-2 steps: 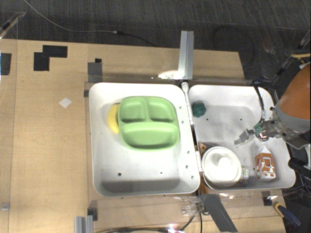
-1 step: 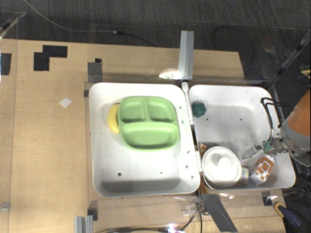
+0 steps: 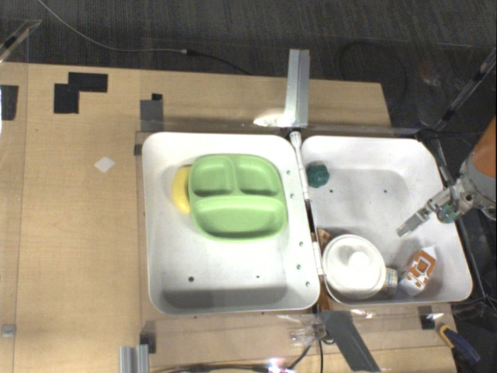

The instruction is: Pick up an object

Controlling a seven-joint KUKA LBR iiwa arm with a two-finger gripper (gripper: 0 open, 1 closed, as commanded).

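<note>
My gripper (image 3: 425, 217) hangs over the right side of the right bin (image 3: 388, 158), reaching in from the right edge with nothing visibly in it. Below it, in the bin's front right corner, lies a small orange and white carton (image 3: 419, 268). A white bowl (image 3: 353, 266) stands at the bin's front left, with a small grey-blue item (image 3: 390, 277) between it and the carton. Near the bin's back left corner, well away from the gripper, sits a little teal object (image 3: 317, 175).
The left bin (image 3: 167, 270) holds a green divided plate (image 3: 235, 195) with a yellow object (image 3: 180, 190) poking out from under its left edge. A metal post (image 3: 298, 88) rises behind the wall shared by the bins. Black tape marks (image 3: 78, 90) lie on the wooden bench.
</note>
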